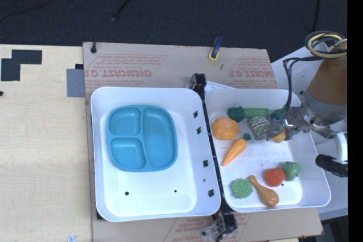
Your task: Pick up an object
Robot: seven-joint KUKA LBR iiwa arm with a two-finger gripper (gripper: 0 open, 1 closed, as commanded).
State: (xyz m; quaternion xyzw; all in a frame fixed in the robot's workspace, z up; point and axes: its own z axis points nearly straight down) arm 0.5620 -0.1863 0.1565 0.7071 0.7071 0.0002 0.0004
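The right bin [317, 192] holds several toy foods. An orange round fruit [225, 128] and a carrot [235, 151] lie at its left. A dark green vegetable [236, 113] and a green cucumber [256, 112] lie along the far wall. A small labelled can [258, 127] sits mid-bin with a yellow piece [278, 136] beside it. At the front lie a red tomato [274, 177], a green pepper [291, 169], a light green bumpy piece [241, 188] and a drumstick [265, 192]. My gripper [283, 122] is low in the right bin, right next to the can and the yellow piece.
The left bin [113, 201] holds a blue divided plate [141, 138]. A black divider with clips [205, 144] runs between the bins. The arm [329, 88] with cables comes in over the right bin's right wall. Brown cardboard [147, 68] lies under both bins.
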